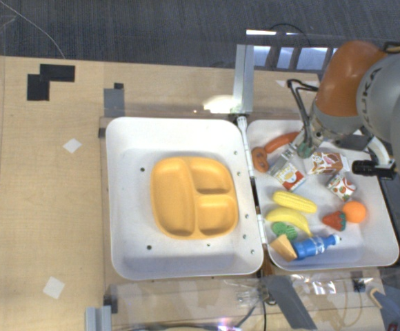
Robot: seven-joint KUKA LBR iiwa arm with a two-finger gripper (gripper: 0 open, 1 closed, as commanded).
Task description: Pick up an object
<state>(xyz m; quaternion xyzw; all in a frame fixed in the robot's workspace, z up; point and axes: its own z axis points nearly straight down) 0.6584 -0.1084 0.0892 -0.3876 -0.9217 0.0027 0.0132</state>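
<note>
The right bin (386, 250) holds several toy foods: a red sausage (281, 143), a brown piece (260, 159), small cartons (291, 176) (326, 163) (341, 185), a corn cob (295, 201), a banana (288, 218), an orange (355, 212), a strawberry (334, 220), a blue bottle (316, 246) and a cheese wedge (283, 248). My gripper (305, 147) hangs low over the bin's back, between the sausage and the cartons. The arm's grey body covers the bin's back right corner.
The left bin (127, 185) carries a yellow divided tray (192, 196). A metal post (244, 78) stands behind the seam between the bins. Black markers lie on the wooden bench at the far left.
</note>
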